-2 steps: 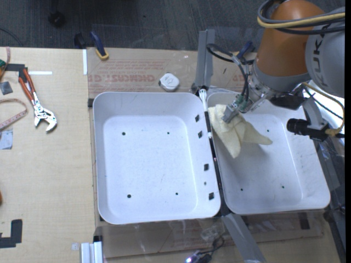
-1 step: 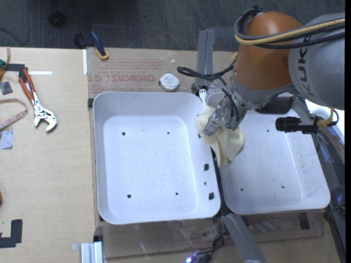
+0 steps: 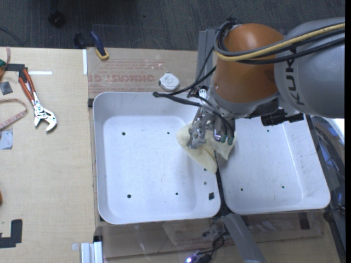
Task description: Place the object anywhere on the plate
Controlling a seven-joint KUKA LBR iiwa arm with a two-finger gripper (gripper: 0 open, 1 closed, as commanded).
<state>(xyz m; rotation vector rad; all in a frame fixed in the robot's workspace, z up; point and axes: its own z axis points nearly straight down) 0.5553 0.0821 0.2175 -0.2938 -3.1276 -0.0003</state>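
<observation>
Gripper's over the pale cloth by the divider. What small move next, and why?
Probably lift a little and check. The gripper sits on the pale cloth at the left bin's right wall, and a real grasp isn't clear from here.

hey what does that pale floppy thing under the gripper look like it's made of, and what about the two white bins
The pale yellowish piece looks like soft cloth or thin rubbery sheet: matte, draped with limp, uneven edges over the divide between the bins. Which of the two, I can't tell. The left bin and right bin look like moulded white plastic: smooth, slightly glossy, with rounded corners and rims.
</observation>
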